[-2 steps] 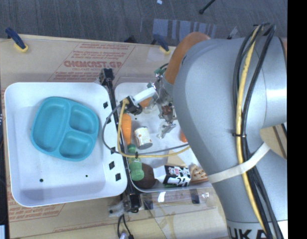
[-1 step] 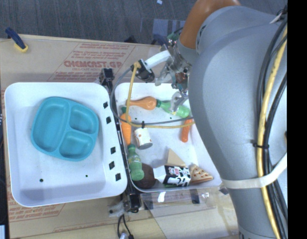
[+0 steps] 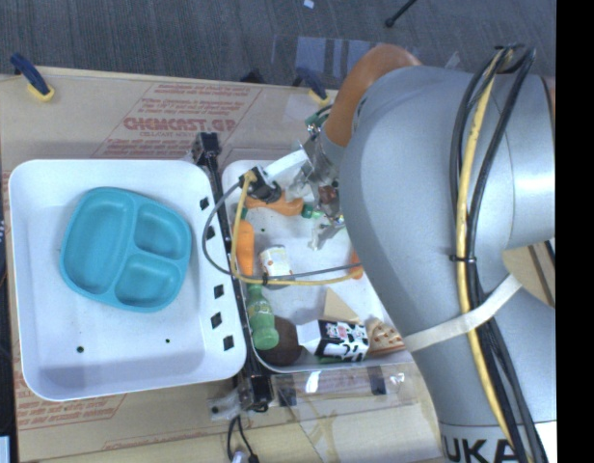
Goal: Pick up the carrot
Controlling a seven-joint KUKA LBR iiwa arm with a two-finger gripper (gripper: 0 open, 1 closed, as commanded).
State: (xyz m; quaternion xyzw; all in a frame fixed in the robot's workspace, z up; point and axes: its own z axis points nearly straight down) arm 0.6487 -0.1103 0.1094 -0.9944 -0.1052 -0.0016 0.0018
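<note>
You see the carrot (image 3: 245, 244) in the right bin (image 3: 302, 297), lying lengthwise against that bin's left wall, next to the divider between the two bins. A yellow cable (image 3: 307, 276) from the robot crosses just over its lower end. The carrot rests on the bin floor and nothing grips it.

The gripper (image 3: 322, 224) hangs over the upper middle of the same bin, to the right of the carrot and apart from it. The bulk of the grey arm (image 3: 422, 210) hides most of it, so you cannot tell whether it is spread or closed.

Just right of the carrot's lower end sits a small white block (image 3: 274, 259). Below the carrot a green bottle (image 3: 262, 320) lies along the same wall, with a dark brown round thing (image 3: 288, 341) touching it at the bin's near corner. A black-and-white carton (image 3: 342, 341) lies just beside that, and a tan wedge (image 3: 337, 306) sits above the carton. A second orange piece (image 3: 288, 205) lies near the bin's top, left of the gripper.

The left bin (image 3: 104, 355) holds a blue divided plate (image 3: 125, 247), lying flat in its upper half. Both bins sit on a cardboard sheet (image 3: 181, 114) with red print.
</note>
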